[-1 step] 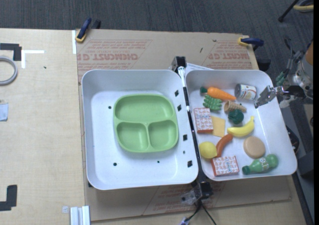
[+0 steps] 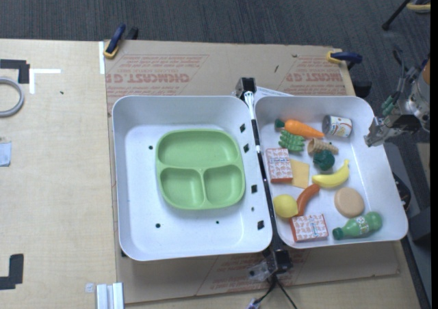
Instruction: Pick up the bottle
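Note:
The green bottle (image 2: 357, 227) lies on its side in the front right corner of the right bin (image 2: 391, 184), its cap pointing left. My gripper (image 2: 376, 135) hangs over the bin's right rim near the far corner. It is well behind the bottle and just right of a small can (image 2: 337, 126). Nothing shows in its grasp.
The right bin also holds a carrot (image 2: 303, 128), a banana (image 2: 332, 176), a broccoli (image 2: 324, 159), a lemon (image 2: 285, 205), a round bun (image 2: 349, 201) just behind the bottle, and a red box (image 2: 309, 227) to the bottle's left. A green divided plate (image 2: 200, 168) lies in the left bin (image 2: 130, 184).

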`<state>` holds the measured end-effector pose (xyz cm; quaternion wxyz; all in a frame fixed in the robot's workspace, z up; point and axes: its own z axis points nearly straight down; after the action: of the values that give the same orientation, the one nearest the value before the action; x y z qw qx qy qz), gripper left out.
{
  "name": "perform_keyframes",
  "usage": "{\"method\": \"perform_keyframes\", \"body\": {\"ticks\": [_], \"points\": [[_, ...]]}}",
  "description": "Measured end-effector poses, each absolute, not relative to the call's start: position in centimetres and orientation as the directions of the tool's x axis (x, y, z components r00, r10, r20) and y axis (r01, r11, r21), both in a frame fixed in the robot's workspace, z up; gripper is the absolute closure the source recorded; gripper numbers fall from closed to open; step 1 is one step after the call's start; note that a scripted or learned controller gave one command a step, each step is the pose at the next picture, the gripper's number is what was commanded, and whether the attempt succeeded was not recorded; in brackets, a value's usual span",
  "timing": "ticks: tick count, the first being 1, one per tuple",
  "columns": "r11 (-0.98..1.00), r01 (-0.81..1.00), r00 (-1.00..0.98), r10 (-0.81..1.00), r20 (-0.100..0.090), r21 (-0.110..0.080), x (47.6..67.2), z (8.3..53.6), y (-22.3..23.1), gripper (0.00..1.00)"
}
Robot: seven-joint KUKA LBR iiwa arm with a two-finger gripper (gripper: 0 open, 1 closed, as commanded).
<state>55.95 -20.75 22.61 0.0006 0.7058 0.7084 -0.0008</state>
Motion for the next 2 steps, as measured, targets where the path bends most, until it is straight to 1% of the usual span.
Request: {"method": "perform_keyframes", "body": {"ticks": [1, 2], "points": [[-0.129, 0.992, 0.129, 0.992, 0.000, -0.002, 48.5, 20.2, -13.3, 1.00], [0.140, 0.990, -0.140, 0.990, 0.000, -0.001, 47.7, 22.6, -7.1, 1.00]]}}
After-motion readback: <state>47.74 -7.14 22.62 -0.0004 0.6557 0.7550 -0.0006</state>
